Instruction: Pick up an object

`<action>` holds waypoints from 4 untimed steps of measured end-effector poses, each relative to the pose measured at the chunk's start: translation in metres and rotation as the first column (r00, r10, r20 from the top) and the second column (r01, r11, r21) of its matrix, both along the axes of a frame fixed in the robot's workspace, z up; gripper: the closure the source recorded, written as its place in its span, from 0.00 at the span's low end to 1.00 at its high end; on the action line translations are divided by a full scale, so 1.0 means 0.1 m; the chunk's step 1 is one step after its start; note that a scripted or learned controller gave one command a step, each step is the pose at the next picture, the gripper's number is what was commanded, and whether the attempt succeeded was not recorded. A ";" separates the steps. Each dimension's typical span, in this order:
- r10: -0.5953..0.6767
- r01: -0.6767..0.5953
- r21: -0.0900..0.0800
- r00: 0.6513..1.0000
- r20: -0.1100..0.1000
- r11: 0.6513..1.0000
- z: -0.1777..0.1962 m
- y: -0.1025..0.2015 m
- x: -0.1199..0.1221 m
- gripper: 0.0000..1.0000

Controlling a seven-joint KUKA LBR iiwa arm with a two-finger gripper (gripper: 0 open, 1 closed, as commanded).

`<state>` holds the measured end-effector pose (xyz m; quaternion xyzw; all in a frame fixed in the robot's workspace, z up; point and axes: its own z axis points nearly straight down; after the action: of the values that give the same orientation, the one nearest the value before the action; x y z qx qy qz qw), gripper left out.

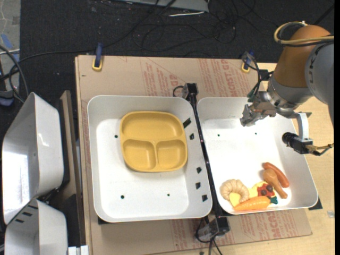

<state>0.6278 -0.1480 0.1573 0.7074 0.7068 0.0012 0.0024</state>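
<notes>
Dark floor with loose black cables behind and left of bench. Brown cardboard sheet (pixel 143 70) over bench top, pinned at far edge by yellow clamp on left (pixel 97 62) and second yellow clamp on right (pixel 245 62).

Writing: red block print on cardboard along far strip and again on near strip. Looks reversed or upside down from this angle, not readable with confidence. No labels legible on bins or toys.

Containers: two shallow white bins side by side, touching along middle.
- Left bin (pixel 106 163): yellow divided plate (pixel 154 141) lying flat, toward far half. Three compartments, one long across far side, two smaller side by side on near side.
- Right bin (pixel 228 153): toy food bunched in near-right corner.
- Further white tubs (pixel 32 142) at left edge of view, off cardboard.

Task objects, all plastic-looking:
- Toy sausage (pixel 276 175), red-orange, glossy, lying diagonal near right wall.
- Toy carrot (pixel 252 204), orange, tapered, lying along near wall.
- Pale tan ridged piece (pixel 234 187), curled like croissant or shrimp, just left of carrot.
- Small yellow, green and red bits between these, too small to name.

Gripper (pixel 248 118) over far-left part of right bin, well apart from toy cluster. Apart or together: cannot tell. Grey arm (pixel 297 57) with orange band, entering from right.
</notes>
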 end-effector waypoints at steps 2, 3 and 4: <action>0.004 -0.004 0.000 1.000 -0.001 1.000 0.95 -0.02 0.12 1.00; 0.007 -0.007 0.003 1.000 -0.007 1.000 0.87 0.56 -0.11 1.00; 0.008 -0.008 0.004 1.000 -0.008 1.000 0.88 1.11 -0.42 1.00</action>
<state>0.5863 -0.0373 0.2455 0.7045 0.7097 -0.0004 -0.0017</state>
